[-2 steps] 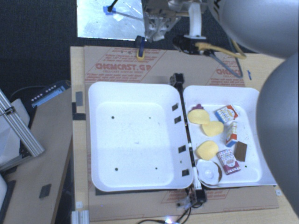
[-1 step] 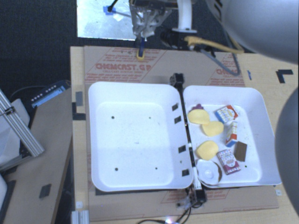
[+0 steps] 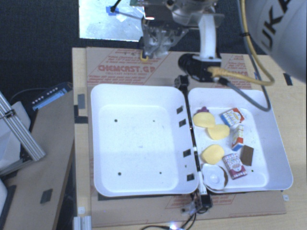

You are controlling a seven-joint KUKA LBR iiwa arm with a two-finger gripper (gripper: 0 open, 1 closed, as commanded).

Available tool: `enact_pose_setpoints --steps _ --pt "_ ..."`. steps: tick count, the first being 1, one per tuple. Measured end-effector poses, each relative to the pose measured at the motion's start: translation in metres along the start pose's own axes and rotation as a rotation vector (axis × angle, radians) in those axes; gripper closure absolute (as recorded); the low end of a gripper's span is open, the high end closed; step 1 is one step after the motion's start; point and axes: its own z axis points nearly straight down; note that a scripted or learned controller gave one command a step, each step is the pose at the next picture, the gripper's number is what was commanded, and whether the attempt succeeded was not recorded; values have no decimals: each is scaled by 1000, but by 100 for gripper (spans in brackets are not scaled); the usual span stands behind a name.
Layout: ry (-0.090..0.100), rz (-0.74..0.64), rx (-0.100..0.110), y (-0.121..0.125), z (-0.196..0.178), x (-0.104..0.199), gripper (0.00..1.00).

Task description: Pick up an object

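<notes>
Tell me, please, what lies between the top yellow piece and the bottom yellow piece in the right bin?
A third yellow piece lies between the top one and bottom one, in the camera view.

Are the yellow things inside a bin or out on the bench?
Inside: three yellow pieces lie within the right bin.

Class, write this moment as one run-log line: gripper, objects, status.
gripper: raised beyond bins, holding nothing visible | objects: yellow pieces, cartons, white cup in right bin | status: not yet picked
</notes>
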Motion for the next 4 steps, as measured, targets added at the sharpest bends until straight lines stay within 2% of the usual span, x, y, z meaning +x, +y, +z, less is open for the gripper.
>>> enact_pose_setpoints --steps 1,4 --pt "-3 3 5 -69 3 -33 100" --pt "-3 3 3 -67 4 -16 100"
